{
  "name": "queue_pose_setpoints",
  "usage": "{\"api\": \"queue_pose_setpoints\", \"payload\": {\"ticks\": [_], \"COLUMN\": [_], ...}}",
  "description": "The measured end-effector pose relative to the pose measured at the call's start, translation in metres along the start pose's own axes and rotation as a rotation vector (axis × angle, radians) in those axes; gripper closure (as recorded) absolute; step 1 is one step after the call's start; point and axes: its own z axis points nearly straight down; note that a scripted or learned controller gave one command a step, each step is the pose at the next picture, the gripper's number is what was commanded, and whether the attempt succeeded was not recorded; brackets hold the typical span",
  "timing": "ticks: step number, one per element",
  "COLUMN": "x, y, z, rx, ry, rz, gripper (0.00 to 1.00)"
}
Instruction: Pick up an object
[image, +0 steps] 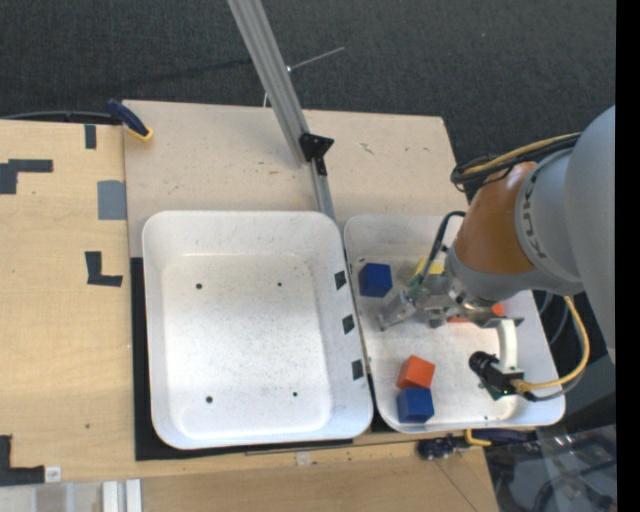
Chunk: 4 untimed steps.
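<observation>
The right bin holds a blue cube near its far left. An orange cube lies toward the front, with a second blue cube right in front of it. A small yellow-green piece peeks out beside the wrist. My gripper is low in the bin, pointing left. It sits just in front and to the right of the first blue cube, with nothing seen in it. A red-orange bit shows under the wrist.
The left bin stands beside the right one, their rims touching. A slanted metal pole runs down to the bins' far edge. The arm's grey body and orange band cover the right bin's right side. Cables loop at the front right.
</observation>
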Motion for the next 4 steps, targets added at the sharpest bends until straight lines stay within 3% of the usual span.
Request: {"api": "queue_pose_setpoints", "payload": {"ticks": [1, 4], "x": [0.001, -0.005], "y": [0.001, 0.016], "z": [-0.013, -0.153], "rx": [-0.004, -0.012], "ry": [0.001, -0.001], "rz": [-0.002, -0.001], "gripper": [1.00, 1.00]}}
